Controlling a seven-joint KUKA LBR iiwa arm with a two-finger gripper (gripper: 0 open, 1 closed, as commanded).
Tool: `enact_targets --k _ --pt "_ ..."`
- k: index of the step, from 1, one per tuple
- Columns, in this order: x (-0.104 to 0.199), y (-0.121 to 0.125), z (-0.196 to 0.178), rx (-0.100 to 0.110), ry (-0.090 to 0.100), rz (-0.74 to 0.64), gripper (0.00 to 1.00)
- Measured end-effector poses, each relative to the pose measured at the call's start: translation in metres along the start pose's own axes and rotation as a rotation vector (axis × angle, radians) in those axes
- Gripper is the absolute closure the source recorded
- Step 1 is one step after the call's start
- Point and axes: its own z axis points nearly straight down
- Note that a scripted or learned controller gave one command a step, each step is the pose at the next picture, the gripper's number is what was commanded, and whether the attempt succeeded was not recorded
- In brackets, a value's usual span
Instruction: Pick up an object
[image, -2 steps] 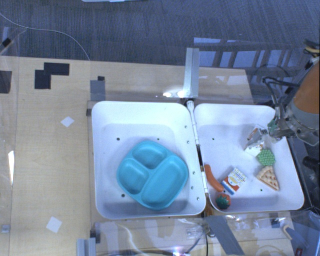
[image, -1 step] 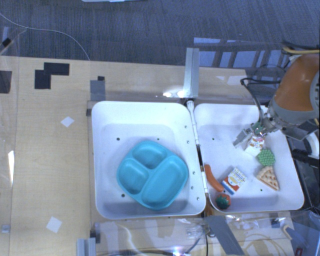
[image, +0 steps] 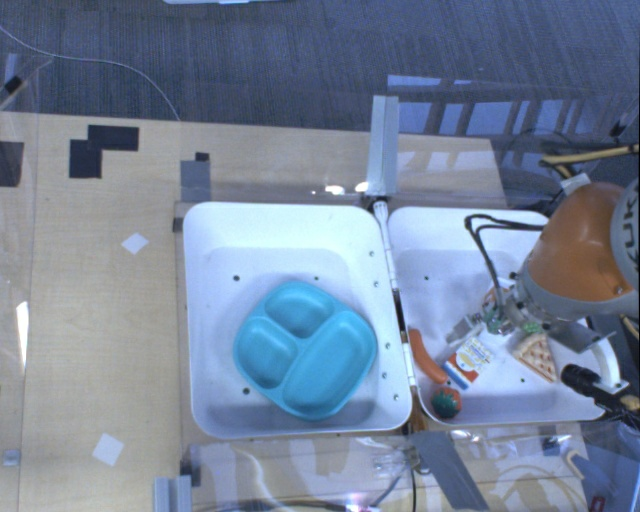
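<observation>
From above, my gripper (image: 497, 318) hangs low in the right bin (image: 440, 240), over a small carton (image: 472, 360) near the bin's front edge. I cannot tell how it is set. A blue divided plate (image: 305, 348) fills the left bin (image: 215, 300).

The blue divided plate (image: 305, 348) takes the middle and lower part of the left bin (image: 215, 300), so free floor is along its upper and left sides. In the right bin (image: 440, 250) the upper left is bare, while the arm (image: 585, 250), a small carton (image: 472, 360), an orange stick (image: 427, 358) and a round toy (image: 445, 402) crowd the lower part.
</observation>
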Motion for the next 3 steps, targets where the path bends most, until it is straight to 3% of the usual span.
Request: enact_targets --k 1,2,3 --pt "0.0 0.0 0.0 0.0 0.0 0.0 0.0" --pt "-0.056 0.02 -0.119 0.031 0.03 -0.158 0.0" --pt "-0.053 0.03 -0.016 0.038 0.029 0.065 0.0"
